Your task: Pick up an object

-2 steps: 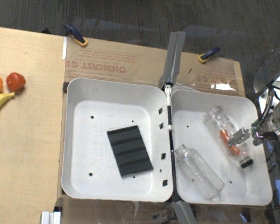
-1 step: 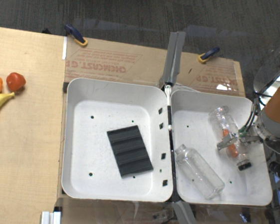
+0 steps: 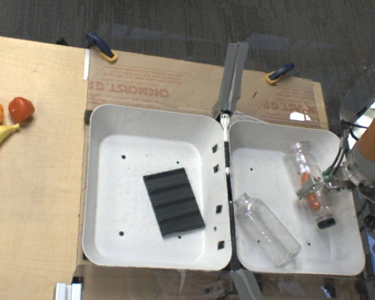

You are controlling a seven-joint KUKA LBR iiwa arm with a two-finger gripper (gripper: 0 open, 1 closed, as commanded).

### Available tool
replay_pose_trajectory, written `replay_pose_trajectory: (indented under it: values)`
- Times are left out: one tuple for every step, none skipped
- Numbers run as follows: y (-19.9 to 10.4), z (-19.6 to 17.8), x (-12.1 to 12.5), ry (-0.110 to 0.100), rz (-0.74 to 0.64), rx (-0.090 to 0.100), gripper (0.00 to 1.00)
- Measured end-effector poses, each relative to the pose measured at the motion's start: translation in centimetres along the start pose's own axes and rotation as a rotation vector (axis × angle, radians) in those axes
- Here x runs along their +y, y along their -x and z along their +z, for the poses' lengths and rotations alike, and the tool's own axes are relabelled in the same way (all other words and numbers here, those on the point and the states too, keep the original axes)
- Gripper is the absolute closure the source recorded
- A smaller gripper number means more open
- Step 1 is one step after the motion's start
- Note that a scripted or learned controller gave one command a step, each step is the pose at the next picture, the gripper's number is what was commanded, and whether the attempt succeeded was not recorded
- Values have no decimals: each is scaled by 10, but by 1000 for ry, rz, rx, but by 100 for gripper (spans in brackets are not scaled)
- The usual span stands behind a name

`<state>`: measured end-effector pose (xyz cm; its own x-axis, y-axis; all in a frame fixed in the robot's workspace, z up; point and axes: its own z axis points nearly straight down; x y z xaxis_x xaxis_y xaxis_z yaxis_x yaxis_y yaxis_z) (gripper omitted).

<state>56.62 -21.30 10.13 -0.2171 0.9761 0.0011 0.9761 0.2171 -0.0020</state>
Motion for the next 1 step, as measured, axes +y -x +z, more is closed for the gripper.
replay_pose_trajectory:
  values:
    - [-61,-82,56,-18,-14,6,100]
